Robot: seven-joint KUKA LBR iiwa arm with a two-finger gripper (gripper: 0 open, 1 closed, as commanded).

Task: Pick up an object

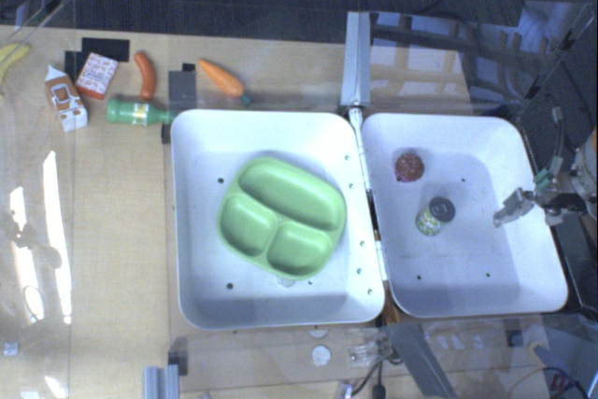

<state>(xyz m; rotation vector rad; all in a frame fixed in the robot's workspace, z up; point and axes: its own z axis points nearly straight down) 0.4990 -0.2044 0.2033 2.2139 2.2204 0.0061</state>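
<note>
In the right bin (523, 290) lie two small objects. A dark red round piece (408, 166) rests near the bin's back left. A small green can with a dark lid (434, 215) lies just in front of it, toward the middle. My gripper (519, 204) hangs over the right side of this bin, well to the right of the can and touching neither object. Only its grey tip reaches in from the frame's right edge. A green divided plate (283, 217) sits in the left bin (201, 294).
Toy items lie on the bench behind the left bin: a carrot (222, 78), a sausage (144, 74), a green bottle (136, 113), a small carton (64, 97) and a box (97, 75). A metal post (354, 61) stands behind the seam between the bins.
</note>
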